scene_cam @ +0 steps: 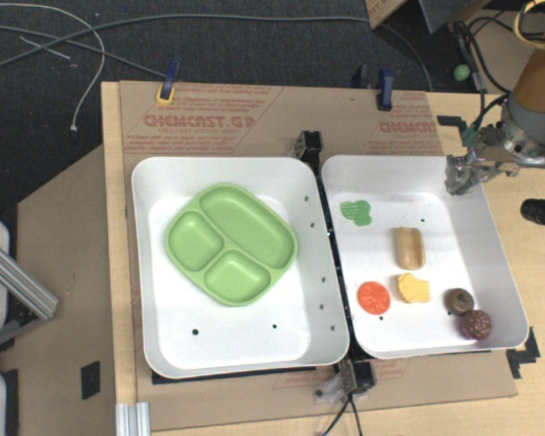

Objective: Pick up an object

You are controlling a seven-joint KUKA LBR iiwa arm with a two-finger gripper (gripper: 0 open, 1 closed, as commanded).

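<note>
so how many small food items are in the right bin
6: green leafy piece upper left, tan bread-like roll centre, round orange-red slice, yellow cheese-like chunk, brown round piece, dark maroon ball lower right.

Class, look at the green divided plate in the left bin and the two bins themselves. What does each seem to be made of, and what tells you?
The green divided plate looks like moulded plastic with a matte finish: even colour, soft rounded compartment edges, no sharp glare. The left bin and right bin seem to be thin, smooth white plastic, judging by their rounded, shallow rims, though coated metal cannot be ruled out.
</note>
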